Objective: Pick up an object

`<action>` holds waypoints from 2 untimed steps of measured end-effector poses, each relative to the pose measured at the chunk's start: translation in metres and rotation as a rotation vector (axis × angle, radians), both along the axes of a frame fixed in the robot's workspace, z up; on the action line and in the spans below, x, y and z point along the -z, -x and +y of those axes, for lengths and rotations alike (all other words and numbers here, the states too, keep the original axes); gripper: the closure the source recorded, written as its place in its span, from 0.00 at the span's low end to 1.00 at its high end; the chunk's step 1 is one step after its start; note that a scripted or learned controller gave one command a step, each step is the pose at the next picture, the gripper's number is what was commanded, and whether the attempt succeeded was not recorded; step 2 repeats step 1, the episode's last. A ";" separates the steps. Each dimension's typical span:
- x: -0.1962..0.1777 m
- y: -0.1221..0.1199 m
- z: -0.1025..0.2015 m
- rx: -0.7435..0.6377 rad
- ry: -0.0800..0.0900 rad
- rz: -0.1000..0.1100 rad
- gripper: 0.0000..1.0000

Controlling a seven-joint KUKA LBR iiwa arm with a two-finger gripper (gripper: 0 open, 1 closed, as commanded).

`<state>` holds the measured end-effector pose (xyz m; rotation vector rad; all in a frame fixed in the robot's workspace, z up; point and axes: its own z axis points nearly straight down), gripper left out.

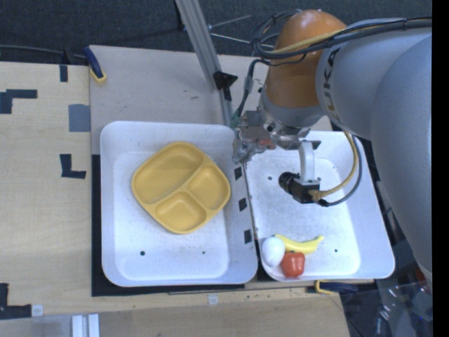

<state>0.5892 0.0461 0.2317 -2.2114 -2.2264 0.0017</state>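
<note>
Gripper (244, 144) over the bins' shared wall (250, 220); how far open cannot be told. Yellow plate (181, 187) lies near it, in the left bin (107, 209).

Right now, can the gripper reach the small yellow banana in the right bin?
Probably yes: the small yellow banana lies uncovered, with nothing lying between it and the gripper. The white egg and red toy vegetable crowd it.

Two bins side by side on counter (42, 209). Sectioned tray (181, 187) lies mid left bin (116, 262). Right of the tray: right bin (354, 248). Egg (272, 250), banana (303, 243) and pepper (294, 263) are clustered in it, front-right of the tray. Pincer (240, 152) is behind-right of the tray.
</note>
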 end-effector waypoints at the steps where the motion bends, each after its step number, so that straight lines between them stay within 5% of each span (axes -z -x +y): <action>1: 0.005 0.008 0.051 -0.001 0.001 0.000 1.00; 2: 0.005 0.008 0.051 -0.001 0.001 0.000 1.00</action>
